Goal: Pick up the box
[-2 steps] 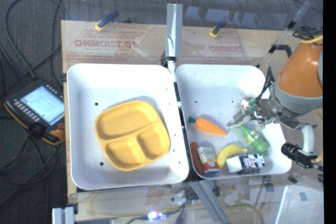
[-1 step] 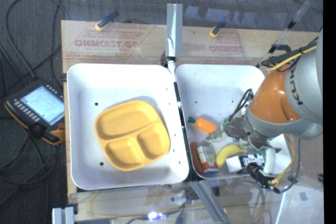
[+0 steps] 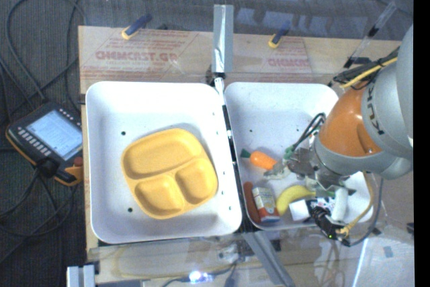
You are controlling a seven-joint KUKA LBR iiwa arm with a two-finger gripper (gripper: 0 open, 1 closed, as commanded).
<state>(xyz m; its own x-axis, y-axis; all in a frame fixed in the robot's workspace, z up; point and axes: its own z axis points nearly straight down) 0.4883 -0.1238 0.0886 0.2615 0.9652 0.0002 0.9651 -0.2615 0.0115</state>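
KUKA lettering on arm (image 3: 376, 117), box (image 3: 264, 203) label unreadable, hand (image 3: 290, 168) state unclear

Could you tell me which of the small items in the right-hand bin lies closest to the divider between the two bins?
The box, red and lying lengthwise beside the divider; the banana and the carrot sit further right.

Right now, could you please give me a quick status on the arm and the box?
Gripper low in the right white bin, nothing seen held. Small red-and-white box lies at the bin's front edge. Yellow banana right beside it, orange plastic carrot behind.
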